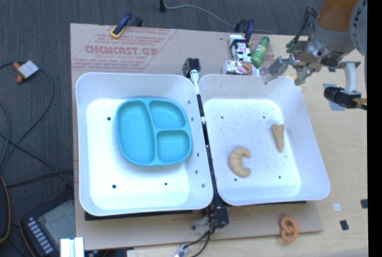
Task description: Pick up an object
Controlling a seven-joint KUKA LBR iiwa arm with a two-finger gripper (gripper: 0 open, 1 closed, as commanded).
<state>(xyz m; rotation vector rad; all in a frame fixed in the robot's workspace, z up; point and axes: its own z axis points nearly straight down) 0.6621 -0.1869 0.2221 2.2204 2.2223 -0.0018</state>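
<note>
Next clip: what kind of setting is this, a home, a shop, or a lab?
Most likely a robotics lab bench: two white bins on a cardboard-topped board, toy food such as a croissant, cables across grey carpet, and the arm's gripper overhead.

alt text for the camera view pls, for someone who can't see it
Two shallow white bins sit side by side on a bench: the left bin holds a blue divided plate, and the right bin holds a croissant and a small cone. The arm's hand hovers over the right bin's far rim, holding nothing.
</note>
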